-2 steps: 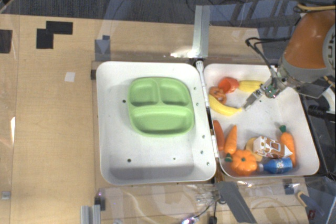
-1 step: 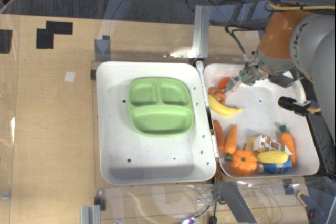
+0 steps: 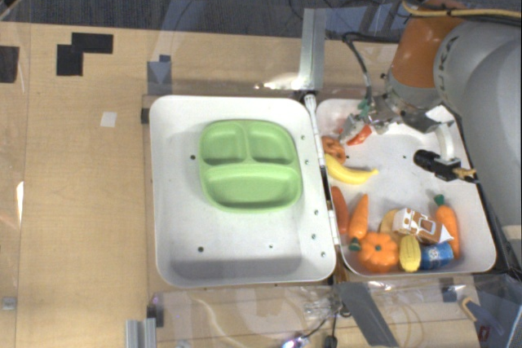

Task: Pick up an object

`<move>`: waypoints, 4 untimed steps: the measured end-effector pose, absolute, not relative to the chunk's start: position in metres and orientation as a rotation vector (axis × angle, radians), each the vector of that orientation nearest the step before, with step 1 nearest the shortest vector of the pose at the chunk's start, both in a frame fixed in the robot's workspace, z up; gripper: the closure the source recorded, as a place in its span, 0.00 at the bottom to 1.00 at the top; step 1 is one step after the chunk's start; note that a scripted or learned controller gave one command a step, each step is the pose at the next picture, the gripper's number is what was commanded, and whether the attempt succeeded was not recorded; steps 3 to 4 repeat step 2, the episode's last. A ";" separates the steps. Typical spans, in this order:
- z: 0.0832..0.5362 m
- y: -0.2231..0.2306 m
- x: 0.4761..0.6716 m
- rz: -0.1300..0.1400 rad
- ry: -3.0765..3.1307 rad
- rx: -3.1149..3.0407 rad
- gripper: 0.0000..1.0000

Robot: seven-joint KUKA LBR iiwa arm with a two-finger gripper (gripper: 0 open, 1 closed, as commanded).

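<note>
- Pincer (image 3: pixel 356 125) positioned low over the far left corner of the right bin (image 3: pixel 400 175); whether it stands apart or together cannot be told from this view.
- Red item (image 3: pixel 361 136) located directly at the pincer tip, touching or just beside it; a grasp cannot be confirmed.
- Arm (image 3: pixel 481 85) enters from the right; orange band (image 3: pixel 420 45) sits above the wrist.
- Banana (image 3: pixel 351 172) lies near the red item, on its near side, against the left wall of the right bin.
- Left carrot (image 3: pixel 338 208) and middle carrot (image 3: pixel 360 216) lie side by side nearer the camera than the banana; pumpkin (image 3: pixel 378 251) rests at the near wall, just beside them.
- Carton (image 3: pixel 413 222), yellow item (image 3: pixel 409 253), blue can (image 3: pixel 438 255) and right carrot (image 3: pixel 448 226) are clustered in the near right corner.
- Left bin (image 3: pixel 175 200) holds 1 green plate (image 3: pixel 249 163) with 3 compartments, upright and centred.
- Both bins rest side by side on the table (image 3: pixel 73 200).
</note>
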State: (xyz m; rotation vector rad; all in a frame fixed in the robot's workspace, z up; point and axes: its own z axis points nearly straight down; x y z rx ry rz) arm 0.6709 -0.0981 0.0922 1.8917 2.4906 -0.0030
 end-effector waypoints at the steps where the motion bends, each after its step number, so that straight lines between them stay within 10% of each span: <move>1: 0.104 -0.093 0.674 0.011 2.495 1.878 1.00; 2: 0.187 -0.034 0.670 0.007 2.412 2.005 1.00; 4: 0.187 -0.034 0.670 0.007 2.412 2.005 1.00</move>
